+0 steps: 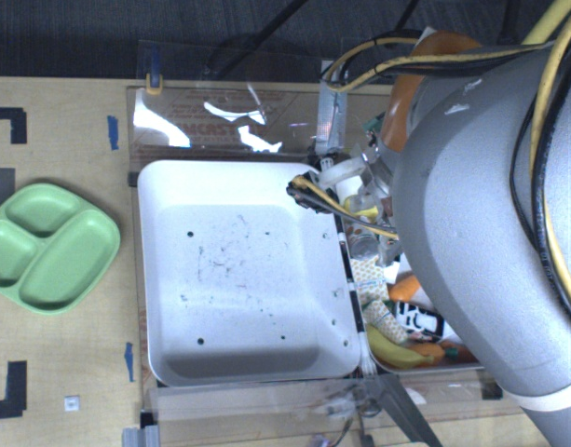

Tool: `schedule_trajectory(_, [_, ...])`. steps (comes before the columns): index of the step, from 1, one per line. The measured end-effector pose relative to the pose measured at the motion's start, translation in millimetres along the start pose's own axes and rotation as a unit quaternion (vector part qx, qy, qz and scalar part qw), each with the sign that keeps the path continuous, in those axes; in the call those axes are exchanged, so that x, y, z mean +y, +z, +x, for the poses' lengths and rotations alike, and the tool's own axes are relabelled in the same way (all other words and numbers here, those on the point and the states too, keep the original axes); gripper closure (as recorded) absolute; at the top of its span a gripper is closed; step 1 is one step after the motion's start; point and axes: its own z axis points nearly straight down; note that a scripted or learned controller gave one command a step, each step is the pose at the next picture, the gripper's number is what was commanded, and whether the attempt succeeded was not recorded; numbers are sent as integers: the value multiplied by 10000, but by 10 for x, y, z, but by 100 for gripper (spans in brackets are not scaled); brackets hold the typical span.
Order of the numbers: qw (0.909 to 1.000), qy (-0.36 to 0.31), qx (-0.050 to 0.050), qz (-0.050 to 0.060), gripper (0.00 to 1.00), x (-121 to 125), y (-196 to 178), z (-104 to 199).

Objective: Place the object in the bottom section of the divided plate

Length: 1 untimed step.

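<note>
A green divided plate lies on the wooden bench at the far left, with two small sections at its upper side and one large section at its lower right. My gripper hangs over the left edge of the right bin, far to the right of the plate, under the big grey arm. Yellow and black cables wrap around it. Below it in the right bin lie a yellow banana, an orange piece and a patterned item. The arm hides most of that bin.
The left white bin sits between the plate and the arm, with scuffs and small holes in its floor. A clear panel stands behind it. Black tape marks and blue tape bits lie on the bench.
</note>
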Motion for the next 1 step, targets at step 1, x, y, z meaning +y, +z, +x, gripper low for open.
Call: schedule_trajectory(1, [10000, 52, -15, 6, 0, 622, -897, -658])
